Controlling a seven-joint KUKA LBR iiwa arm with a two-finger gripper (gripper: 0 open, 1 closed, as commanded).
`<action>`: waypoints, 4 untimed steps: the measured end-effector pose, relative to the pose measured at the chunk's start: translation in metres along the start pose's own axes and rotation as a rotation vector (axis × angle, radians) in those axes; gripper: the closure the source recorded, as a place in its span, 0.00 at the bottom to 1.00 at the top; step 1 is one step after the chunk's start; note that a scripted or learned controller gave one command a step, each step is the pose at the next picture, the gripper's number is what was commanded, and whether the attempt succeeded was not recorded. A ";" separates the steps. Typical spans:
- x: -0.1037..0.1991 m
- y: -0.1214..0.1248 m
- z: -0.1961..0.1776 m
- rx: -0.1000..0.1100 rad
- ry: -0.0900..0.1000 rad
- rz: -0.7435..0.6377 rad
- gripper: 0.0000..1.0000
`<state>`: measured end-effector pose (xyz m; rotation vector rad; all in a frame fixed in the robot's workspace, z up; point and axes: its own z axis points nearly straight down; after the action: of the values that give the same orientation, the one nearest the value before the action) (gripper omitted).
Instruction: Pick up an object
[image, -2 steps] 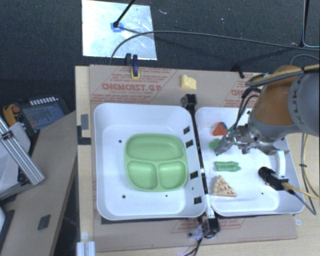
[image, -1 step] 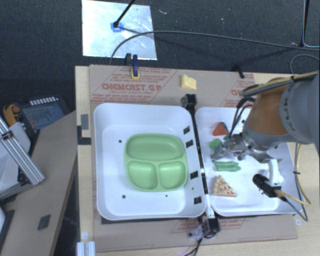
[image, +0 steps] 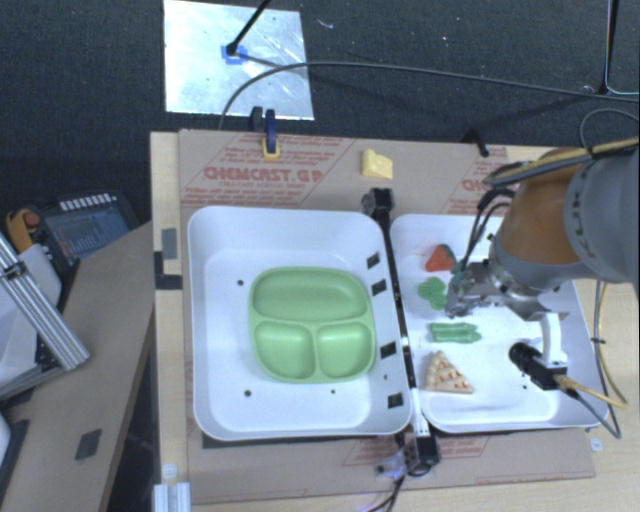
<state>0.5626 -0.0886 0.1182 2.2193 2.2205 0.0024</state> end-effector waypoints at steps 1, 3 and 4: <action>0.000 -0.001 -0.064 -0.006 -0.001 -0.003 1.00; 0.052 -0.012 -0.100 0.003 0.003 -0.008 1.00; 0.100 -0.023 -0.112 0.001 0.003 -0.009 1.00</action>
<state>0.5397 0.0117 0.2302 2.2109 2.2329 0.0039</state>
